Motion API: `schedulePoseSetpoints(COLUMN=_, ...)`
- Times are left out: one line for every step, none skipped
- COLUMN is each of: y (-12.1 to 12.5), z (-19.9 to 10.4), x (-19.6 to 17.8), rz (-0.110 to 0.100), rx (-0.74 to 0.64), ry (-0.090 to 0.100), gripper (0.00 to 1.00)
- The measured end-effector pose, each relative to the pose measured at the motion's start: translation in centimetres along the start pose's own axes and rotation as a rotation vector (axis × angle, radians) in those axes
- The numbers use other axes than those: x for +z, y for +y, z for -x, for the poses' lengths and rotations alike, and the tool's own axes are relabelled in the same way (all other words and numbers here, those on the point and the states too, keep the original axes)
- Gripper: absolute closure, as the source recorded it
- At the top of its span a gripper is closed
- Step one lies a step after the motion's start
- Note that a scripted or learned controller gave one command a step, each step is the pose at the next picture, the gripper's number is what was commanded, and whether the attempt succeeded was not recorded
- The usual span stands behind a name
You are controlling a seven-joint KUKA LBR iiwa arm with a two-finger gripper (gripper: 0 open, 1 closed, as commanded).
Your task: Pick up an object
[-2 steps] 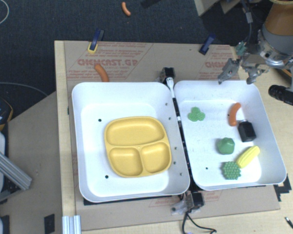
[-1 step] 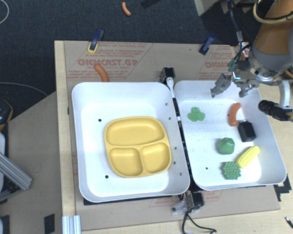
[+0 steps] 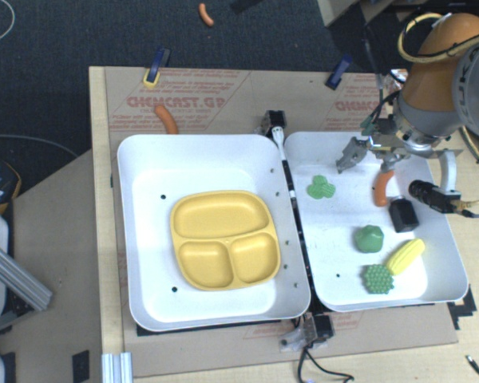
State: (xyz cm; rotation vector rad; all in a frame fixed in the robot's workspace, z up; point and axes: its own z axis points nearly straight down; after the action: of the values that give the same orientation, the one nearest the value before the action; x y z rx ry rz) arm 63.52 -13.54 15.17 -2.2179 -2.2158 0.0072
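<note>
Orange carrot-shaped plastic toy lies in the right shallow white bin near its far edge, just beside the black block. The two-finger gripper hovers just above it, fingers spread and holding nothing. A good grasp means centring over the carrot's middle, straddling its narrow width, then descending straight.

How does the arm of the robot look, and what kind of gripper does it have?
The arm is grey with a broad orange band above the wrist, and a thin yellow cable loops beside that band. Below sits a silver metal wrist. The gripper has two thin grey fingers, with small wires near its base.
</note>
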Motion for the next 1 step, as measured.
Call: schedulePoseSetpoints(y=0.67, z=0.39, x=4.76, rz=0.002, rx=-0.001, ry=0.000, gripper=0.00)
